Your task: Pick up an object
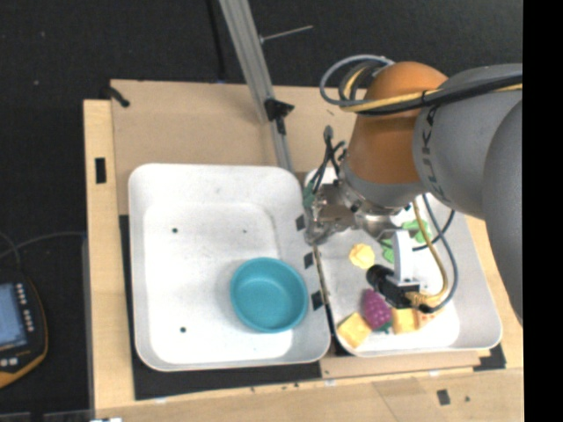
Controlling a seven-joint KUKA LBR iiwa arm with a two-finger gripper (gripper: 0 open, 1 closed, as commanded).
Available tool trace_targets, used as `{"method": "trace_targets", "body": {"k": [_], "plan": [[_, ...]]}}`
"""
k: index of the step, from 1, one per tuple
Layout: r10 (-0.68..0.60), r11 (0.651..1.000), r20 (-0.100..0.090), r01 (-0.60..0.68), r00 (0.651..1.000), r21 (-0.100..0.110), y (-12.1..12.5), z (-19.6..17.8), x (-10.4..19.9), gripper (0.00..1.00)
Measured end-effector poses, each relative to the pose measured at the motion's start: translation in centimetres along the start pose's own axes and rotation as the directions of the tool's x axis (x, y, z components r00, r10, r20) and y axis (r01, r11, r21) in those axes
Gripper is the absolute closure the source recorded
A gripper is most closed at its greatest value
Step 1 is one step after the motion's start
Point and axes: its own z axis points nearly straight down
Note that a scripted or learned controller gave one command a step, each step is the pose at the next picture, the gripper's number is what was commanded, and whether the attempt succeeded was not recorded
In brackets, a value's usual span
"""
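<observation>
1. The grey arm with the orange band (396, 130) came in from the right. Its gripper (385, 269) hung low over the right-hand shallow white plastic bin (471, 322), around the middle of it. I honestly couldn't tell whether the gripper was open or closed, since the wrist blocked it from above.
2. All the small stuff sat in that same bin, mostly bunched at the near end:
   - a purple knobbly grape-like toy (376, 309)
   - a pale yellow wedge-shaped block (354, 329) just beside it, toward the near-left corner
   - a small yellow-orange piece (405, 321) just beside it on the other side
   - a small yellow lump (361, 255) further back, near the left wall
   - a green bit (413, 229) further back again, half hidden
3. The relation that mattered was that the purple toy lay just on the near side of the gripper and a touch left, so it was close but not underneath. It looked slightly longer along the near-far line, though that was hard to be sure of.
4. The round teal plastic bowl (268, 294) sat in the left-hand white bin (176, 236), well apart from the gripper, so I doubt it was the target.
5. My guess is the next move needed a small nudge toward the near edge, then a drop. The yellow neighbours crowding the toy could have spoiled the grab.
</observation>
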Motion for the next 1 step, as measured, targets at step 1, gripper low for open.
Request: {"method": "trace_targets", "body": {"k": [1], "plan": [[-0.001,1.0,0.0,0.001,1.0,0.0,-1.72,-1.16,5.55,1.0]]}}
